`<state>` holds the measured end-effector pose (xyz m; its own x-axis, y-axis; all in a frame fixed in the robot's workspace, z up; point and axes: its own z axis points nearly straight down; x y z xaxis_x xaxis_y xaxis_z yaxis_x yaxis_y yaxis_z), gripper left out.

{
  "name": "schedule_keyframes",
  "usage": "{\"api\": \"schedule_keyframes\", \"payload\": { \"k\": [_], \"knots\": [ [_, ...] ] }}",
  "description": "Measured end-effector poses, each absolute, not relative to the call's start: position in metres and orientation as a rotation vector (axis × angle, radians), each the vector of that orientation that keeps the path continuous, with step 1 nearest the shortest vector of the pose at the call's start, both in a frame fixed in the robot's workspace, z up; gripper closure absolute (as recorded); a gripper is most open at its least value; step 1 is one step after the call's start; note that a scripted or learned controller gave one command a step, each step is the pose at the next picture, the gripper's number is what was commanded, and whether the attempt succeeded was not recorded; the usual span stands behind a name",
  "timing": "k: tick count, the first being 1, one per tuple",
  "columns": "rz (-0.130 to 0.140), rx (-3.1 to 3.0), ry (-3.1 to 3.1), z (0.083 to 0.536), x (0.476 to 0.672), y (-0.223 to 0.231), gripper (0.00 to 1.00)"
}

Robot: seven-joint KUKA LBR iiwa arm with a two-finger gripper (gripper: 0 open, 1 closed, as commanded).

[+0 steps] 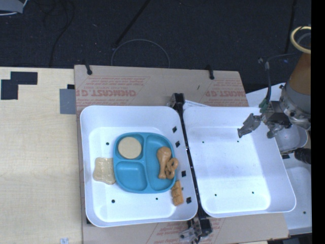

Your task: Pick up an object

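Picking something up means going to the left bin, where all the candidates lie: a pale flat piece just beside a blue divided plate, a round tan disc and a knobbly brown piece on the plate, and a small orange-brown piece at its lower right edge. Cardboard behind the bins bears reversed printing, unreadable here. The hand hovers over the right bin, holding nothing; I cannot tell how far it is open.
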<state>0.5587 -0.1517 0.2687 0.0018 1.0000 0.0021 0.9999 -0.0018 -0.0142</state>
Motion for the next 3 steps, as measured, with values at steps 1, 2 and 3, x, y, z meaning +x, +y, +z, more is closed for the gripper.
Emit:
{"api": "schedule_keyframes", "payload": {
  "k": [1, 2, 3],
  "knots": [
    [0.002, -2.221, -2.221, 0.276, 0.561, -0.152, 0.0],
    [0.006, -2.218, -2.217, 0.231, 0.563, -0.155, 0.0],
    [0.007, -2.217, -2.217, 0.172, 0.571, -0.157, 0.0]
  ]
}}
